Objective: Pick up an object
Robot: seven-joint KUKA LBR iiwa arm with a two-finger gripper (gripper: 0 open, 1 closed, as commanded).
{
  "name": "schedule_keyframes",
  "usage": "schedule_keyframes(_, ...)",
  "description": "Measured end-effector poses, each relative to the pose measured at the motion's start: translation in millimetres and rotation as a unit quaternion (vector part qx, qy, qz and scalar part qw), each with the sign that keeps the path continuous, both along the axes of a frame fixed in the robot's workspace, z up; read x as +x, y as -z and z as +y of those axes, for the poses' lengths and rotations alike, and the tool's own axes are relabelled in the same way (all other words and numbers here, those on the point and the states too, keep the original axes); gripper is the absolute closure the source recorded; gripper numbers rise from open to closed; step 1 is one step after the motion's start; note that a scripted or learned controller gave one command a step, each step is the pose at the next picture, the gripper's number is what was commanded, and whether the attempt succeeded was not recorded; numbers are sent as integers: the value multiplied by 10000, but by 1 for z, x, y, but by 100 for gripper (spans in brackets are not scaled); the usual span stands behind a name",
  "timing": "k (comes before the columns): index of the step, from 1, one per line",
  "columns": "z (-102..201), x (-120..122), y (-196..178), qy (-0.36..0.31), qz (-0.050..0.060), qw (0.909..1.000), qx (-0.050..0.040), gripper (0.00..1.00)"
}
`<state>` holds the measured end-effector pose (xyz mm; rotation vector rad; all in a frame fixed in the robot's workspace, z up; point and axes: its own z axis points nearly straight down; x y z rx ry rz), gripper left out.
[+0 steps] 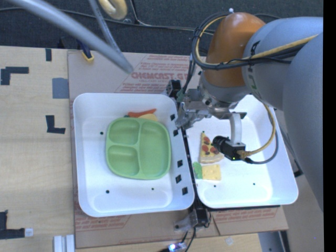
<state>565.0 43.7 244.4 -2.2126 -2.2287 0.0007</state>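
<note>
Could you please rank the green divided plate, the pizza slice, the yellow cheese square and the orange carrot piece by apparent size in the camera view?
1. green divided plate
2. pizza slice
3. yellow cheese square and orange carrot piece: alike; carrot partly hidden behind the plate, so unranked.

Cardboard sheet [152, 72] under both bins [84, 156]

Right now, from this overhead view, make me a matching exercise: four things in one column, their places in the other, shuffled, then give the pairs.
Things:
1. green divided plate
2. pizza slice
3. orange strip
4. yellow square piece

Places:
A. left bin, behind the plate
B. middle of the left bin
C. right bin, nearest its front edge
D. right bin, just below the gripper

Pairs: 1-B, 2-D, 3-A, 4-C
</note>
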Motion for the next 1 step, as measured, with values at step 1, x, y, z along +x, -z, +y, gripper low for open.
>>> schedule_keyframes(1, 41, 21, 16, 14, 3, 10000, -7, 100)
